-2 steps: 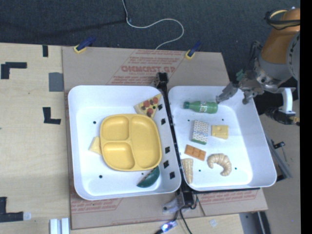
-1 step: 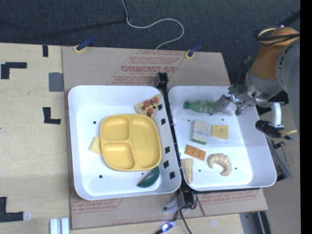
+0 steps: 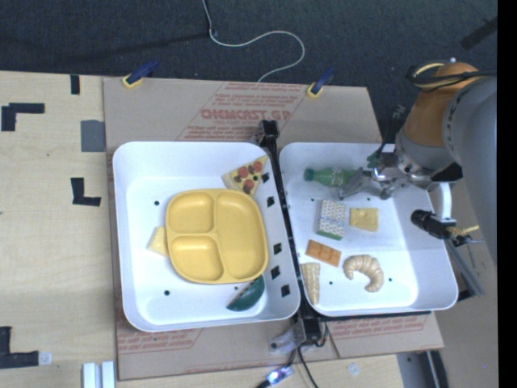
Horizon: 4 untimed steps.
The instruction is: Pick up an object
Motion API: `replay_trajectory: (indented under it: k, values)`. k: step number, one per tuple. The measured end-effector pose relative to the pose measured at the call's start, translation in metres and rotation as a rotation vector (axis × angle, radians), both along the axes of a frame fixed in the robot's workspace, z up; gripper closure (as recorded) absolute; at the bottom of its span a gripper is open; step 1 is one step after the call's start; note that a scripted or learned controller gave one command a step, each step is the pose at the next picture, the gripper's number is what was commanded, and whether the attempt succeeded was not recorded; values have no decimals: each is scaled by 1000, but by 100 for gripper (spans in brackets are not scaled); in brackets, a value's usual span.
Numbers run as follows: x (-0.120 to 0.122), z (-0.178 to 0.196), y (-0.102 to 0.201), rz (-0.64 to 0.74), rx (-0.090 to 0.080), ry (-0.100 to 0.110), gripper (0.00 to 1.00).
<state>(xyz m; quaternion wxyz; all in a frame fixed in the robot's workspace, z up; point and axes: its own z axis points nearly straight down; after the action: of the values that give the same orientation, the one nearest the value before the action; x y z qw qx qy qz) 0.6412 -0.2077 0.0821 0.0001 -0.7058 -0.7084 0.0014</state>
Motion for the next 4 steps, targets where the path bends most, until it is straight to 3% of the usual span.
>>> replay_trajectory:
  k: [1,3,4]
  values:
    - [1,13,0,2,-1,-3,100]
    - [8,125,-1,-2,0,-7,100]
    - [9,143,0,-3,2,-3,100]
